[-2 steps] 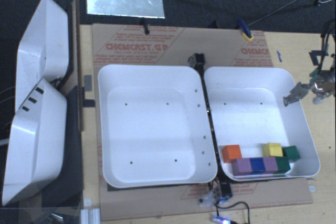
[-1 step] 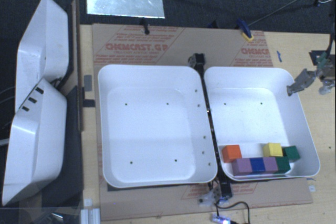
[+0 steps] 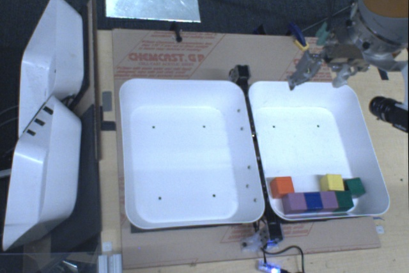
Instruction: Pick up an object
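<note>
Hovering over the far edge of the right bin (image 3: pixel 367 137), the gripper (image 3: pixel 319 75) hangs from the arm (image 3: pixel 383 3) that enters at the upper right. Its 2 fingers (image 3: pixel 299 75) are spread wide, with nothing between them.

2 white bins sit side by side on a cardboard sheet (image 3: pixel 166 51). The left bin (image 3: pixel 128 137) shows bare floor.

The blocks are clustered along the near edge of the right bin, toward its near right corner. An orange block (image 3: pixel 282 186) sits at the left end. Beside it runs a row of a purple block (image 3: pixel 294 202), a blue block (image 3: pixel 314 201) and another purple block (image 3: pixel 329 200). A yellow block (image 3: pixel 331 183) and 2 green blocks (image 3: pixel 354 187) sit at the right end, touching the row.

The cluster's long axis runs left to right along the near wall. From the fingers, the blocks lie across the whole bin, toward the near edge. The likely next move is a reach across the bin toward that edge, then a descent. The orange block looks easiest to take, as its left side stands free. The tight packing of the rest could block the fingers.
</note>
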Robot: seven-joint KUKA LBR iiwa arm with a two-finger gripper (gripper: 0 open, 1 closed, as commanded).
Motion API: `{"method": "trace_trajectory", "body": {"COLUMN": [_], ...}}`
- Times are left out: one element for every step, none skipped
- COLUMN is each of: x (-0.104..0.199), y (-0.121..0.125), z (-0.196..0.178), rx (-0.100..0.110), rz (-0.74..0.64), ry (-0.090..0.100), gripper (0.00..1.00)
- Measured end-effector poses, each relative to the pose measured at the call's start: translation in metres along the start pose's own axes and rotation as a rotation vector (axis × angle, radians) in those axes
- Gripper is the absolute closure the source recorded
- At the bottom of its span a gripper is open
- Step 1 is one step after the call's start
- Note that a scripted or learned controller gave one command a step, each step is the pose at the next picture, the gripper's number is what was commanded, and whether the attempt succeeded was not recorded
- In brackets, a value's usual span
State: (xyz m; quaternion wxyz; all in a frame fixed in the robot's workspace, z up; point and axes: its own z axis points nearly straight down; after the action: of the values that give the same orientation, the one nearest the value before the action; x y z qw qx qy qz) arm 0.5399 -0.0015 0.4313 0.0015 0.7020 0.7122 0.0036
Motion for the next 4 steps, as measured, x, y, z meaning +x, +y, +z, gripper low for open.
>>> {"method": "trace_trajectory", "body": {"x": [-0.079,-0.184,-0.154,-0.043], "y": [0.014,0.028,0.015,0.053], "z": [-0.062,-0.106,-0.106,-0.105], "rx": [0.001,0.006,0.006,0.007], "rz": [0.020,0.021,-0.031,0.005], "ry": [-0.005,-0.005,-0.003,-0.001], "gripper": [0.00,0.00,0.00,0.00]}}
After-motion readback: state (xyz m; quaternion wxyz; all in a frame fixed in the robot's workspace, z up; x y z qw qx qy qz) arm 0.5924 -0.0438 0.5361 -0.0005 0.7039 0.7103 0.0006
